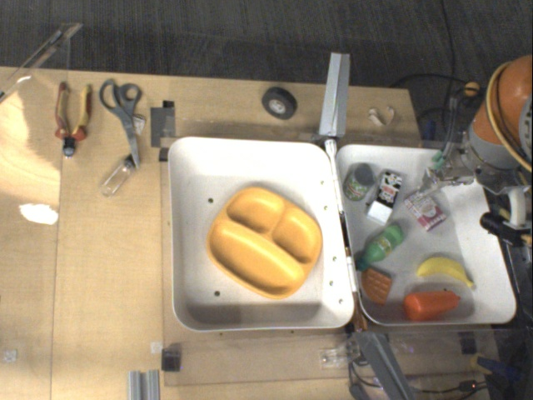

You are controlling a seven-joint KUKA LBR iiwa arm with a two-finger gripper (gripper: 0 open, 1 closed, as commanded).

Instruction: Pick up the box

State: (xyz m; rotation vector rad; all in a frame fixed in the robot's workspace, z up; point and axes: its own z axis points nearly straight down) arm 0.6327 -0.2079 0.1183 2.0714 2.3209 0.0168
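small box (389, 187) lay flat in right bin (500, 307); looked light, stiff cardboard, best pinched across short sides. gripper (439, 170) state unclear, can't tell.

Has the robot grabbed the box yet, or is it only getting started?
Nothing looks done yet. The small pink-and-white box lies on the floor of the right-hand white bin, with nothing lifting it. The grey arm with the orange band hangs over that bin's upper right corner, its end effector just above the box. Closing on the box and lifting it remain.
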